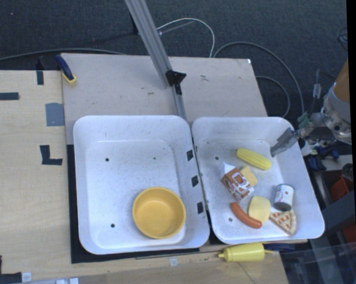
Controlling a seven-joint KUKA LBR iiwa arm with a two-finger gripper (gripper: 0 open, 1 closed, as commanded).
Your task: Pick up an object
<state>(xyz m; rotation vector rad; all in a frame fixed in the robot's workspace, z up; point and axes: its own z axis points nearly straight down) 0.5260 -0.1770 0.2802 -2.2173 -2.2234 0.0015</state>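
Camera view: two white bins are seen side by side on the surface (123, 94). The left bin (95, 142) carries one yellow bowl (159, 212), round, upright, set near its front right corner. The right bin (224, 130) carries the small items, clustered in its right half. A yellow corn cob (253, 158) is laid at a slant near the back. Just in front of it, a small brown and white carton (237, 181) is seen tilted, touching a yellow block; its print is too small to be read. An orange-red sausage (246, 215) is laid at the front, touching a pale yellow cheese-like wedge (259, 208). A pizza slice (284, 221) is placed at the front right corner, and a small grey can (283, 195) is tipped just behind it. A yellow mustard bottle (244, 252) is laid on its side outside the bin, along the front rim.

The arm is cut off at the right edge. The gripper (282, 143) is seen as a dark blurred shape over the bin's right rim, just right of the corn cob, apart from it. Its opening cannot be told, and nothing is seen held.
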